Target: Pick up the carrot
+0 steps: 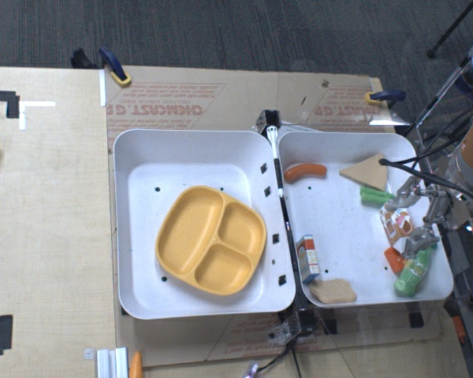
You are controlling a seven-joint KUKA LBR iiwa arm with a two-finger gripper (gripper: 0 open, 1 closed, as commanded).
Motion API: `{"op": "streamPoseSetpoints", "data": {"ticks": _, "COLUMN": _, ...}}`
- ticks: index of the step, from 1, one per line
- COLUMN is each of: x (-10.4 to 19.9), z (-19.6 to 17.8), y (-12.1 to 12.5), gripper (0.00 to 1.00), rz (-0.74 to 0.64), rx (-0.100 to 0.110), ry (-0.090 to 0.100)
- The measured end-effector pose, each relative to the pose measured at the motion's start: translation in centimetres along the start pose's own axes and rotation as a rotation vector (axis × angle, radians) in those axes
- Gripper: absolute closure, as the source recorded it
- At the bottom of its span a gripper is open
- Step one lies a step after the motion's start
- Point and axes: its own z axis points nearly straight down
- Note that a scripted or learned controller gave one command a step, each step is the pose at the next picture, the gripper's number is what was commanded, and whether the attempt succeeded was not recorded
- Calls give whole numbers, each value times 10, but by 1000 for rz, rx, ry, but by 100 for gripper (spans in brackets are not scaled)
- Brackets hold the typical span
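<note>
A divided plate (pixel 211 241) lies in the left bin (pixel 126 235); the carrot (pixel 393 260) lies near the right bin's (pixel 347 144) right edge.

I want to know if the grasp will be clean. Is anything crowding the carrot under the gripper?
Yes. The carrot lies by the right bin's right wall, partly covered by the gripper. A green bottle touches it on the right, and a clear packet sits just behind. Both crowd the fingers' path.

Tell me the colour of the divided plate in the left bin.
The divided plate is yellow-orange, seen in the camera view.
</note>
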Motion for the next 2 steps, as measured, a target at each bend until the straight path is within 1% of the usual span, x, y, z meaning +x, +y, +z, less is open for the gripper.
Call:
{"op": "streamPoseSetpoints", "data": {"ticks": 1, "x": 30, "z": 54, "y": 78, "gripper": 0, "rz": 15, "rx": -1, "ry": 0}}
{"op": "streamPoseSetpoints", "data": {"ticks": 2, "x": 12, "z": -20, "y": -29, "gripper": 0, "rz": -78, "rx": 2, "ry": -5}}
